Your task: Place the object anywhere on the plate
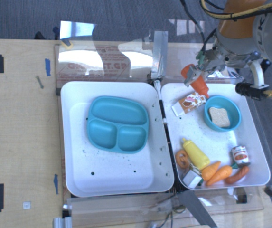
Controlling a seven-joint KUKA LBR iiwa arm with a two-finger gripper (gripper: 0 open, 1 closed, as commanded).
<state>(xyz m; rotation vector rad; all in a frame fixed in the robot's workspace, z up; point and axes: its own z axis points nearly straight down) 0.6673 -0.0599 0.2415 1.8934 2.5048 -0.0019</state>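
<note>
Overhead, gripper [196, 78] clamped on orange object [200, 86], blue bowl [222, 112] and packet [190, 103] below, plate [118, 124] leftward.

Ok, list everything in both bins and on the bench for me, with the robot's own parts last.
bins: two, white, side by side on the bench
plate: one, blue, three compartments, in the left bin
bowl: one, blue, back of the right bin, holding a pale slice of bread
packet: one, white and brown, just left of the bowl
mustard bottle: one, yellow, front of the right bin
carrot: one, orange, beside the bottle
sausage: one, reddish, front right corner
small can: one, red label, right side
orange object: one, at the claw's tip
arm: one, grey with orange band
claw: one, over the right bin's back edge
</note>
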